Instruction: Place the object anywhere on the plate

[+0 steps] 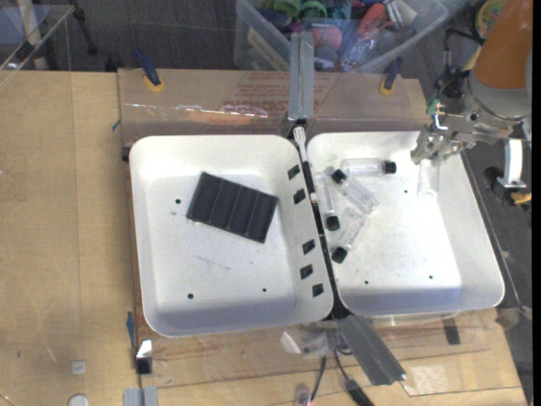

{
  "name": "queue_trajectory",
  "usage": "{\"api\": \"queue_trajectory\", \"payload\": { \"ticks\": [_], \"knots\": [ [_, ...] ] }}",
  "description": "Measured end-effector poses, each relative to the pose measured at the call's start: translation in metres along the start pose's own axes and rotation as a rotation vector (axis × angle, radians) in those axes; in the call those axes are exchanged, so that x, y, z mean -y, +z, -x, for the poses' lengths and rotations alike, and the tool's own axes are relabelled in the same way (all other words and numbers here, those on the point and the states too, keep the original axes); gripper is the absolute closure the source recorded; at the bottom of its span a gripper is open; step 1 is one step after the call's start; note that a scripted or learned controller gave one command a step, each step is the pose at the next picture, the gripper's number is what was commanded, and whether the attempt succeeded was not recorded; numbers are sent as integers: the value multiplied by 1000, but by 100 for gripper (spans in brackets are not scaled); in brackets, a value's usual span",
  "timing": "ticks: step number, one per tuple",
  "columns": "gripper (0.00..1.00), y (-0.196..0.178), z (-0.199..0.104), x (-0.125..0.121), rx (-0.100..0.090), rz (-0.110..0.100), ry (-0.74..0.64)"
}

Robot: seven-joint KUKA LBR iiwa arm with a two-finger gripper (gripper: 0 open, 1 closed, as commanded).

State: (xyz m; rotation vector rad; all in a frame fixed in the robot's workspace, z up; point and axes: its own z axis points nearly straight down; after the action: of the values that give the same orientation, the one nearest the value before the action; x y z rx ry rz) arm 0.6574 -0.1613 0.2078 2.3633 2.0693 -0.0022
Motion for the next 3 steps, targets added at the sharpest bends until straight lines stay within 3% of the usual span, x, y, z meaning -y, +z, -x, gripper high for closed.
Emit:
{"api": "queue_trajectory", "payload": {
  "ticks": [1,2,3],
  "knots": [
    [100,-93,6,88,-2,-1,-68],
    [0,-93,6,88,-2,-1,-69],
    [100,-103,6,87,-2,1,-68]
  ]
}}
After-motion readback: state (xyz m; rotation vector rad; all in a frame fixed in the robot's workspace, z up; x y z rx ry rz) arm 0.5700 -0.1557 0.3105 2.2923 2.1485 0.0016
